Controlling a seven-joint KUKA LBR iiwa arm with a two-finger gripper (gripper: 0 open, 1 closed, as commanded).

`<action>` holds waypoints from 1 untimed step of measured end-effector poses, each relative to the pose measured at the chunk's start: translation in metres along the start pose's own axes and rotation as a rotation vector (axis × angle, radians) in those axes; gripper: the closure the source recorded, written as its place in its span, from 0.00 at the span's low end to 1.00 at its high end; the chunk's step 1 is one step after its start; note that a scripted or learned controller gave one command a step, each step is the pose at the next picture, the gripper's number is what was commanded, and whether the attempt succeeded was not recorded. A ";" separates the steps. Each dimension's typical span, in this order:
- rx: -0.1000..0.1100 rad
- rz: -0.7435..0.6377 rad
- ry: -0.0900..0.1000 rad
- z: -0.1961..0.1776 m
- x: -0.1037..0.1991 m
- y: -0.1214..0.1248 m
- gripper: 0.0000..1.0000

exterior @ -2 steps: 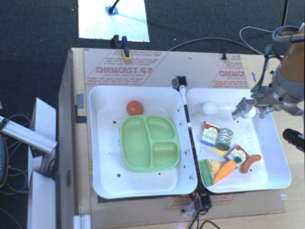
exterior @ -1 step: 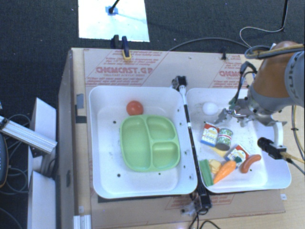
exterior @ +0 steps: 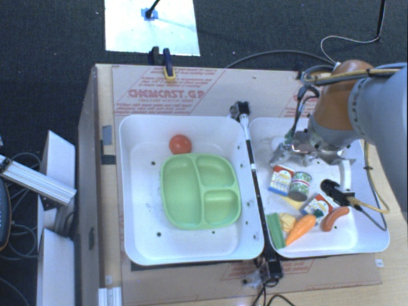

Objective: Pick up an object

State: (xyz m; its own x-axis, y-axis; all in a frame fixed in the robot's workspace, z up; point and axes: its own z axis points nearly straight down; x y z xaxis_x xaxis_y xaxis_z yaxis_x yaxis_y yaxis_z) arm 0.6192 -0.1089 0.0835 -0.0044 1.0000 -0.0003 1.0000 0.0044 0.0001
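Nearest the lens, at the front of the right bin (exterior: 376, 238), an orange carrot (exterior: 300, 229) lies beside a green piece (exterior: 275, 229) and a small yellow item (exterior: 288, 220). Reading left to right across the desk (exterior: 185, 91): the left bin (exterior: 137, 247) carries a green divided plate (exterior: 200, 190), with a red tomato (exterior: 180, 144) just behind it near the back wall. Over the central divider, the right bin holds a small blue-and-white carton (exterior: 281, 179) touching a green can (exterior: 300, 185), then a small red-and-white packet (exterior: 317, 205) and a sausage (exterior: 336, 218) toward the right. The grey arm with its orange band (exterior: 339, 107) reaches in from the right, its gripper (exterior: 292, 150) poised above the back of the right bin, just behind the carton and can. Whether the gripper is released or clenched cannot be told; nothing is visible between its fingers.
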 end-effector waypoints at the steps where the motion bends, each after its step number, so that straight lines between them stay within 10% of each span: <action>1: -0.003 0.000 0.000 -0.002 0.025 0.050 0.00</action>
State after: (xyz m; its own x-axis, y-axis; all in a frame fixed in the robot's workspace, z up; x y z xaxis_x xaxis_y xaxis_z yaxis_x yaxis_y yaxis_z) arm 0.6694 -0.0841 0.0852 -0.0049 1.0000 -0.0004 1.0000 0.0049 0.0034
